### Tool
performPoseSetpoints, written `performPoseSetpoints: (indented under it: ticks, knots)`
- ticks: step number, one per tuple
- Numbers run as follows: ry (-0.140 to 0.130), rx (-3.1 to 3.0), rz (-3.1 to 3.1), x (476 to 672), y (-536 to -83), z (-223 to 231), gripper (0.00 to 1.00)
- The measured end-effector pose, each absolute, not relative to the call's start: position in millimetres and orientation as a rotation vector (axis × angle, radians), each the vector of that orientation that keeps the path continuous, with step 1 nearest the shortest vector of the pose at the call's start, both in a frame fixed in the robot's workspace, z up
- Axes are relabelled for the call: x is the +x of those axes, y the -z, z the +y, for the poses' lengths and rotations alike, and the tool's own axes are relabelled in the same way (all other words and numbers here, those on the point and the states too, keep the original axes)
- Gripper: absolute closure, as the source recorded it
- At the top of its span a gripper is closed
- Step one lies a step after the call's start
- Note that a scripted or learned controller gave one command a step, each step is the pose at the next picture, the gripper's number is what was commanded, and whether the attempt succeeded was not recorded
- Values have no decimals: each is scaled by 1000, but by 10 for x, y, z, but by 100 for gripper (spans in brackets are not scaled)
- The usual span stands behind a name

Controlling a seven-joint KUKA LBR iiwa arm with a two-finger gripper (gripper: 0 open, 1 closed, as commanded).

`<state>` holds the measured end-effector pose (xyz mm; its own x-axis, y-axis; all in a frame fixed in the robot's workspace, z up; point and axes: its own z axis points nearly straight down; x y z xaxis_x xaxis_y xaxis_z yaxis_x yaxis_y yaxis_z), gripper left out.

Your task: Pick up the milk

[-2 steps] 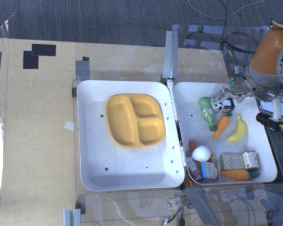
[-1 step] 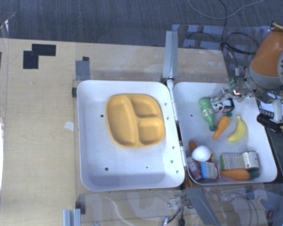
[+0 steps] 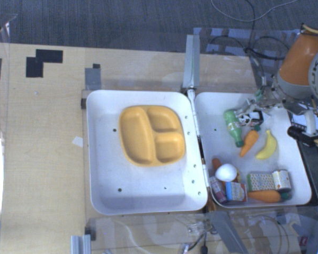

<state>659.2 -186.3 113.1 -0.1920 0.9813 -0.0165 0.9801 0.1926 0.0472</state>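
Milk, as we judge it, is the small pale carton [image 3: 281, 180] in the right bin [image 3: 303, 163], close to the bin's near right corner. It touches a green patterned box [image 3: 261, 181] on its left, and an orange carrot [image 3: 265, 196] lies just in front of both. It is too small for us to tell its long axis.

The gripper [image 3: 252, 115] hangs over the far part of the same bin, beside the top of a green bottle [image 3: 234, 127]; whether it is spread or closed we cannot tell. So the milk lies well apart from it, toward the near edge of the desk [image 3: 42, 142] and somewhat to the right. A banana [image 3: 267, 145] lies between them.

The left bin [image 3: 103, 142] carries a yellow tray [image 3: 151, 135]. The milk's right side looks free, so we think there is room there.
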Motion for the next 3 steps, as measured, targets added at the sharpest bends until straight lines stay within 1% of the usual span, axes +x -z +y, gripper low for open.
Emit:
performPoseSetpoints:
  ticks: [1,2,3]
  knots:
    - [-48,1902,2428,6324,-1137,-1905,0]
    - [-45,1988,2359,6311,-1132,-1873,0]
    - [-7,2190,2241,6533,-1832,-1978,0]
